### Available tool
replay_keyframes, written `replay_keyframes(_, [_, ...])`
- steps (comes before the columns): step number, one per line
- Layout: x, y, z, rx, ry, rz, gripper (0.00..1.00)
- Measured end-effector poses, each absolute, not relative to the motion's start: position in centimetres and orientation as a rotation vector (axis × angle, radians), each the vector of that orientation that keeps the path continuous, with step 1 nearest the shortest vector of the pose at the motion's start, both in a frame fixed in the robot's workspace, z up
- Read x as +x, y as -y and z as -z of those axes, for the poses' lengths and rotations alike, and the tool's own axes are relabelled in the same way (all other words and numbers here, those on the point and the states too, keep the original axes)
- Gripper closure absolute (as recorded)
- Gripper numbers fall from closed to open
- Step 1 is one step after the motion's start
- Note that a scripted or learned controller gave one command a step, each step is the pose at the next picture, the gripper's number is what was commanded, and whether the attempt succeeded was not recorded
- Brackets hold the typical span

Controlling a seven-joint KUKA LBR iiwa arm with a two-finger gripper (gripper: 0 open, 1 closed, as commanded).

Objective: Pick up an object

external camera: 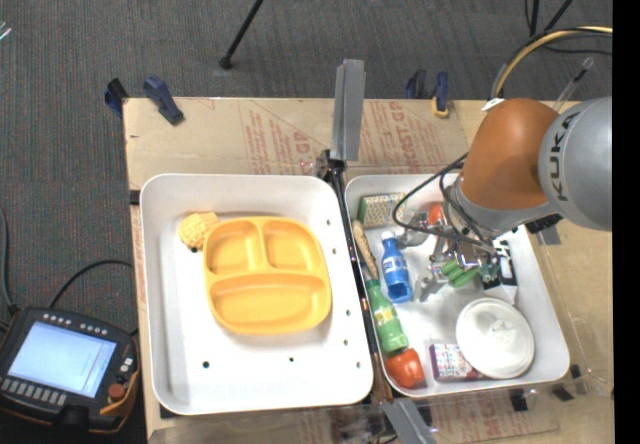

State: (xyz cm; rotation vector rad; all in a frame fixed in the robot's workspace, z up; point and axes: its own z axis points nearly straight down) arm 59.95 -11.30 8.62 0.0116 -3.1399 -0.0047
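A plywood bench [250, 127] is seen from above, bearing two shallow white bins side by side. The left bin [170, 332] is occupied by a yellow divided tray [266, 272], lying flat near its centre, with a small yellow corn-like piece [196, 228] touching the tray's far-left corner.

The grey arm [585, 162], with its orange band [508, 157], is extended in from the right over the far half of the right bin [548, 302]. The gripper [447, 270] is lowered into the middle of that bin. A green item [461, 276] is located right at the fingertips, but whether it is clamped between them cannot be told, nor can the finger spacing be read.

In the right bin, a white round lidded bowl [494, 337] is recorded at the near right. A green bottle [386, 317] is laid along the left wall, with a blue bottle [395, 270] just beside it toward the far side. A red tomato-like object [406, 367] is noted at the near-left corner, next to a small pink-patterned packet [450, 361]. A grey-green sponge-like block [379, 209] is seen at the far-left corner.

A teach pendant [65, 364] is lying on the floor at the near left.
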Motion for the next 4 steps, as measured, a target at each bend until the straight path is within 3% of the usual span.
replay_keyframes(1, [59.3,8.4,-8.8,-0.059,3.141,0.002,0.00])
replay_keyframes(2, [54.1,14.5,-8.7,0.203,3.134,0.003,0.00])
replay_keyframes(3, [54.9,9.2,-8.8,0.172,3.137,-0.005,0.00])
replay_keyframes(4, [48.4,15.8,-9.0,0.261,3.138,-0.004,0.00])
